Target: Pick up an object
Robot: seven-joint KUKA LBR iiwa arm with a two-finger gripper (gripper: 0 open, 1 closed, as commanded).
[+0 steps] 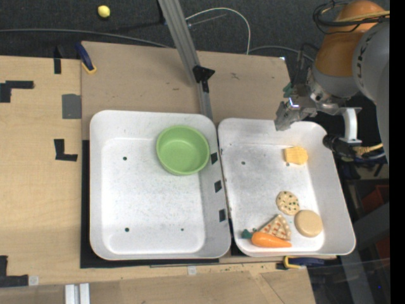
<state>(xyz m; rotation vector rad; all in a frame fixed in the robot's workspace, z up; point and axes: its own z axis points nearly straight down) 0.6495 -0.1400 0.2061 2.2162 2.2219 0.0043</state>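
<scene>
— Where is the end effector seen?
— Above the far rim of the right-hand shallow white bin, below the grey arm with its orange band. Whether it is open or closed cannot be told; nothing is seen gripped.

— What is found nearest?
— A small yellow block, just beside it in that bin. Toward the near corner a round speckled cookie, a tan disc, a triangular wedge and an orange carrot are clustered.

— And the other bin?
— A green plastic bowl is set upright in the left-hand white bin on the desk.

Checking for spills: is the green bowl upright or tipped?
Upright: the bowl shows its open mouth and round rim, sitting in the left bin.
</scene>
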